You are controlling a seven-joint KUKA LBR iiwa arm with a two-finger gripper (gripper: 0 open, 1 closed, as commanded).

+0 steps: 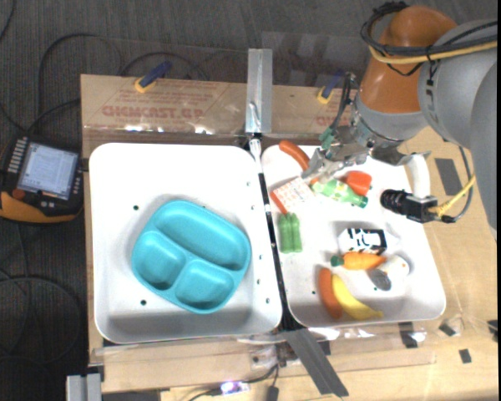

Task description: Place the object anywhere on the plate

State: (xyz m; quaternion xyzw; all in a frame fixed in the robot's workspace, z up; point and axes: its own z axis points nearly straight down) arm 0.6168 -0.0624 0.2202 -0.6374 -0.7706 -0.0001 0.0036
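A blue plate [192, 254] with three compartments lies in the left white bin [117, 174]. The right bin [417, 249] holds several toy foods. My gripper [327, 162] hangs over the far part of the right bin, low above a green and white item [334, 190] and a red-and-white packet [290, 193]. An orange sausage [294, 153] lies just left of the gripper and a red-orange piece [360, 180] just to its right. The arm's wrist hides how the gripper meets the things below it.
Also in the right bin: a green block [290, 232] by the dividing wall, a black and white item [363, 239], a carrot [359, 261], a banana [351, 301] and a grey piece [382, 277]. A handheld controller [40, 178] lies left of the bench.
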